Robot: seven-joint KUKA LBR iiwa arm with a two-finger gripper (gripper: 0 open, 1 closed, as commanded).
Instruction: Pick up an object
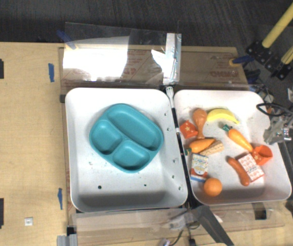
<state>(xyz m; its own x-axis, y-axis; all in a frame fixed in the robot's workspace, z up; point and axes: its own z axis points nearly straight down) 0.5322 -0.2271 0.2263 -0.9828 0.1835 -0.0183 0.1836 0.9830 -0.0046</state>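
You see two white bins side by side on the tan surface [18,152]. The left bin [79,178] holds a teal divided plate [126,137] with three compartments, lying flat near the bin's middle.

The right bin [249,99] holds the toy food. A yellow banana [222,116] lies near the far wall, with a tan drumstick [200,119] just to its left. A small red piece [188,129] sits beside the divider between the bins. Below these, an orange wedge-shaped piece [201,145] touches a pale bread-like piece [213,149]. A carrot [239,139] with a green tip runs diagonally toward the right. A small white carton [200,164] lies near the divider, and a round orange [213,187] sits close to the near wall. A red sausage [238,170] lies beside a red-and-white checked packet [251,167], and an orange-red piece [263,153] rests just right of that.

The gripper [276,132] sits at the right bin's right edge, above the orange-red piece. You cannot tell how it stands; nothing shows between its parts.
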